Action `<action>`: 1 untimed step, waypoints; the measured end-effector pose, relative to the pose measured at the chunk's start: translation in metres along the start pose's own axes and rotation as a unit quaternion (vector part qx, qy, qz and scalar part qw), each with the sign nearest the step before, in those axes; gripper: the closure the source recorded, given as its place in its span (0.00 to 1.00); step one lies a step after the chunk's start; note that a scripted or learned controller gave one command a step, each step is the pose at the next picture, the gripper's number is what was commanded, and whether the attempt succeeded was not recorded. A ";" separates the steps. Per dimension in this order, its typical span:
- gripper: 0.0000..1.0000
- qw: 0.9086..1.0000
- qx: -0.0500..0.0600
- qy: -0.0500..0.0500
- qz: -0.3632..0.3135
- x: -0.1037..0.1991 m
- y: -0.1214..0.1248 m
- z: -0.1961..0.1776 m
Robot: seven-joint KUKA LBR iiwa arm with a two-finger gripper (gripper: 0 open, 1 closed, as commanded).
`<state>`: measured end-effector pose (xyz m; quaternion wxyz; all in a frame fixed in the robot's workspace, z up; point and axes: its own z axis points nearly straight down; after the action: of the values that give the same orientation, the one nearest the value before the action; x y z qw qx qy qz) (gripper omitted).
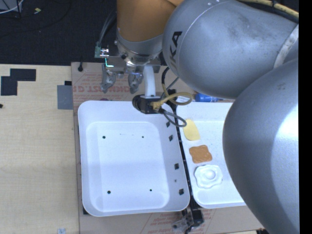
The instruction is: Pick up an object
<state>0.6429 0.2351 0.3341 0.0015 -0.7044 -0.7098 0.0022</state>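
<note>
2 smooth white plastic bins, the left bin (92,130) faintly glossy. Pale matt wood-look worktop (34,155). Smooth grey arm (229,43) with satin sheen, its orange band (141,13) glossy. Fried egg toy (208,176) looks like soft glossy plastic.

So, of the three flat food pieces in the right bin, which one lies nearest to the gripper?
The pale yellow piece, topmost in the row. The brown toast-like piece and the white fried egg lie farther from the gripper.
</note>
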 end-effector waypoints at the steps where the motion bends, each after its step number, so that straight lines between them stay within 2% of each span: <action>1: 1.00 1.000 0.001 0.000 -0.002 0.001 0.000 -0.010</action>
<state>0.6427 0.2359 0.3440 0.0019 -0.7027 -0.7114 0.0029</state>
